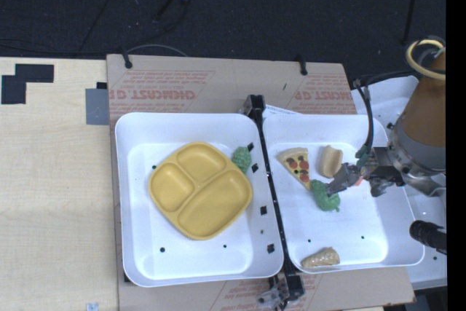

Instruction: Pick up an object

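Tool (336, 186) beside green broccoli (325, 197), right bin (364, 251).

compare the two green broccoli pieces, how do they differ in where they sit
The left-bin broccoli lies in the left bin, tucked against the yellow divided plate; the right-bin broccoli lies in the right bin, on open floor below the pizza slice. The left one sits far from the gripper; the right one is right at it. Both are green, bumpy and small.

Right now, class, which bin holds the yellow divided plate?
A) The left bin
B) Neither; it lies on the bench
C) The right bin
A: the yellow divided plate lies inside the left bin, next to a green broccoli piece.
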